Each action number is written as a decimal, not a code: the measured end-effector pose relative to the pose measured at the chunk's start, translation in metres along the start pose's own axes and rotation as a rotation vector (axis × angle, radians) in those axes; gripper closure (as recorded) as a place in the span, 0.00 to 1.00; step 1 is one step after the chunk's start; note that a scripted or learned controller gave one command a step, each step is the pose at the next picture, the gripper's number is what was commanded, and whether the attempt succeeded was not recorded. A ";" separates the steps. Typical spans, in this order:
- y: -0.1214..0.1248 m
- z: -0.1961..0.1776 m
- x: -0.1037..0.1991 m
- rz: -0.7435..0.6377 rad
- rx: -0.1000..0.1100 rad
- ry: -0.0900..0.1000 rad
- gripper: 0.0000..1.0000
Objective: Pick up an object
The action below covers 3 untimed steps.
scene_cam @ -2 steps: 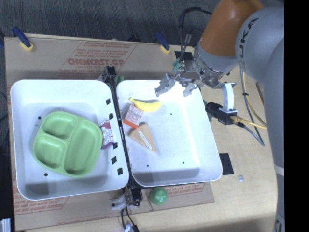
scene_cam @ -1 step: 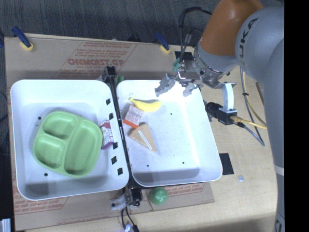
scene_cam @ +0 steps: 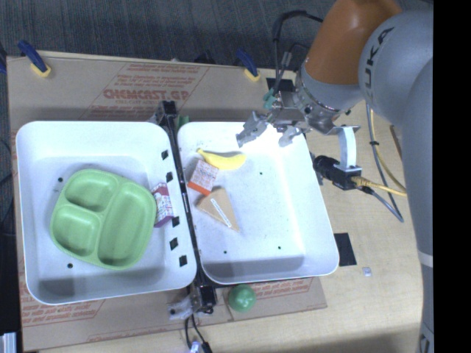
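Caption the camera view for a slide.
Open gripper above the right bin, near a banana; green divided plate in the left bin.

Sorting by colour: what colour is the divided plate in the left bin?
Light green divided plate, clearest in the camera view.

Arm [scene_cam: 390, 65] cut off by top edge; wrapper [scene_cam: 163, 201] print illegible

Robotics lab bench, grey-and-orange arm [scene_cam: 383, 43], two white bins [scene_cam: 29, 145] on cardboard [scene_cam: 140, 83], clamps [scene_cam: 35, 59], loose cables [scene_cam: 383, 186]
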<state>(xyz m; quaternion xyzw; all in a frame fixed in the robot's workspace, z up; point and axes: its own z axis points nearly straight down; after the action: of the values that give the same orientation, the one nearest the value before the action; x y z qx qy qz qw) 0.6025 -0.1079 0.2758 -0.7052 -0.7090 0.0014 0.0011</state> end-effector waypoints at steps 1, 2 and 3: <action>0.000 0.000 0.000 0.000 0.000 0.000 0.00; -0.034 0.185 -0.050 -0.001 0.001 0.000 0.00; -0.034 0.174 -0.050 -0.007 0.002 -0.001 1.00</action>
<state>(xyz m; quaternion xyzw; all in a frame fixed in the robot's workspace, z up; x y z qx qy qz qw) 0.5686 -0.1581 0.1015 -0.7028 -0.7113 0.0025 0.0018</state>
